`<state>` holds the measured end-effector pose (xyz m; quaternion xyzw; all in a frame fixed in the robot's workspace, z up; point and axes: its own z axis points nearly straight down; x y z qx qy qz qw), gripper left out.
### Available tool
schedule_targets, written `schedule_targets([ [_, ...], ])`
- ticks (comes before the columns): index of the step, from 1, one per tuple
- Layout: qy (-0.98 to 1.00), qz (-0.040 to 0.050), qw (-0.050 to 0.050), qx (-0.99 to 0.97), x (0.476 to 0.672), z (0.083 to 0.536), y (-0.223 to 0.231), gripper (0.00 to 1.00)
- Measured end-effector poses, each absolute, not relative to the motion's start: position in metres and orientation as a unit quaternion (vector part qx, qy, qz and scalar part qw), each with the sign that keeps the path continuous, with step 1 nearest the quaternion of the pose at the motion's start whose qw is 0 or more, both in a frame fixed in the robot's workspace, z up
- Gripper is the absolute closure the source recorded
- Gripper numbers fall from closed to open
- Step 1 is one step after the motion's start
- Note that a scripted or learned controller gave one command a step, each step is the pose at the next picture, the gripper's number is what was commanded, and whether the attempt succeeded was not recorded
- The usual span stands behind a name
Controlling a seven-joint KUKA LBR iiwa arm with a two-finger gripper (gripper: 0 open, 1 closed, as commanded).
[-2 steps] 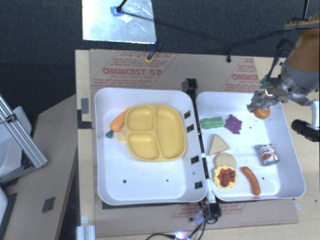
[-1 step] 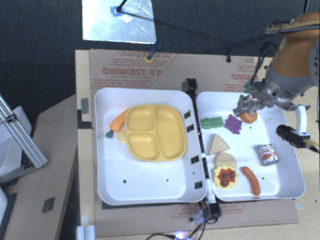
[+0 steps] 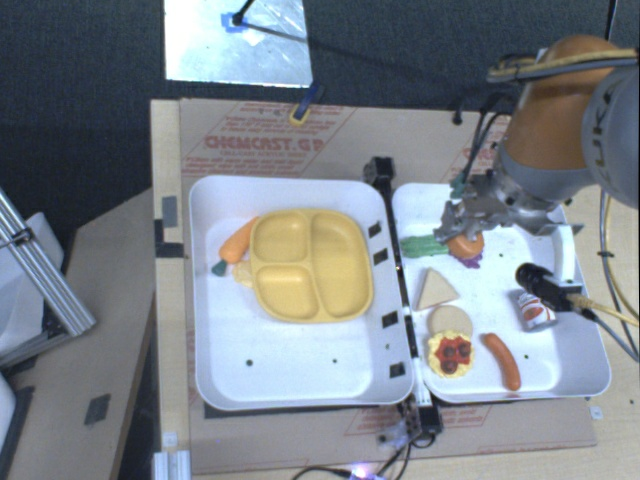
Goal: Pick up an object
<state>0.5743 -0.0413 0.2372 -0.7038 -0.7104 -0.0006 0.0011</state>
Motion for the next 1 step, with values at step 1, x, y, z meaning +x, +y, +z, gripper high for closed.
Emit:
schedule_targets([
  [1,-0.71,0.0002,0.002,-0.704,0.5511,0.224,0.0048,1.0],
])
